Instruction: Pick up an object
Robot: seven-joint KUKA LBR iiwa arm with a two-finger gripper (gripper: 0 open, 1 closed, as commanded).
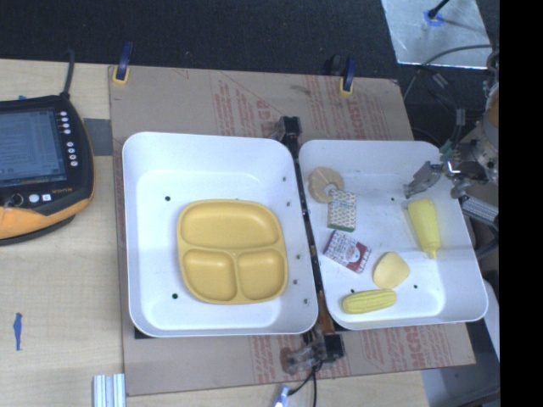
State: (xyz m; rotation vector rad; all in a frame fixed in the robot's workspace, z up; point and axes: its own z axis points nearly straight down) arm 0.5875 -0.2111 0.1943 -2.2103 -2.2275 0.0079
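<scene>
The right bin (386, 155) holds several small things. A yellow squeeze bottle (424, 224) lies near its right side. A yellow corn cob (369, 301) rests by the front wall, with a pale yellow wedge (390, 270) just behind it. Toward the bin's left lie a red-and-white packet (347, 250), a small green-and-white box (342, 209) and a round tan biscuit (323, 182). My gripper (439, 185) hangs at the bin's far right corner, just beyond the bottle's upper end. It stands open, and I see nothing between its fingers.
The left bin (144, 164) carries a yellow divided plate (231, 250). A tablet in an orange case (38, 164) lies on the bench at far left. Black clips (290, 127) join the bins at the back and front. Cables hang at upper right.
</scene>
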